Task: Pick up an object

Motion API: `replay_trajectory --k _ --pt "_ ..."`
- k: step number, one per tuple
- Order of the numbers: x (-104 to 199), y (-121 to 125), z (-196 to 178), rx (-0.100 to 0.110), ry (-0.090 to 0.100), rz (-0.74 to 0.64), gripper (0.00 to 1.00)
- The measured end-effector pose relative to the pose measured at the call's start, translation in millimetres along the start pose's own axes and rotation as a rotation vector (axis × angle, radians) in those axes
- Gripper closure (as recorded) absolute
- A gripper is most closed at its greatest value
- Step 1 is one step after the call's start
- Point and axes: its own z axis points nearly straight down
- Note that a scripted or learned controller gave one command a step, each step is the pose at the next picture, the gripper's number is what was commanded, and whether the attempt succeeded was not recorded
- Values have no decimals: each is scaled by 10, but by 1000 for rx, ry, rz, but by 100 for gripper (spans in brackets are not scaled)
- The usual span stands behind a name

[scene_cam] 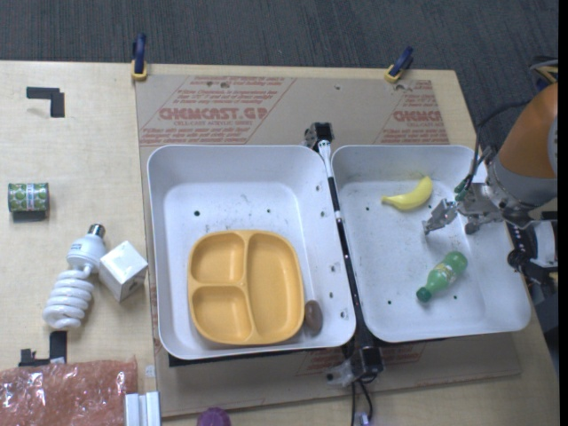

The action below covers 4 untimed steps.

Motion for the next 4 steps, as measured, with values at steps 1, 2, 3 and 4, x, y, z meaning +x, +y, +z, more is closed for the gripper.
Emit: replay_trajectory --k 1,2,3,4 --pt "640 -578 8 -1 -7 4 0" --pt "1158 -564 12 -1 -6 4 0" --pt "1150 -552 -87 -4 -7 6 100" --pt "433 -224 -242 -2 -7 3 100"
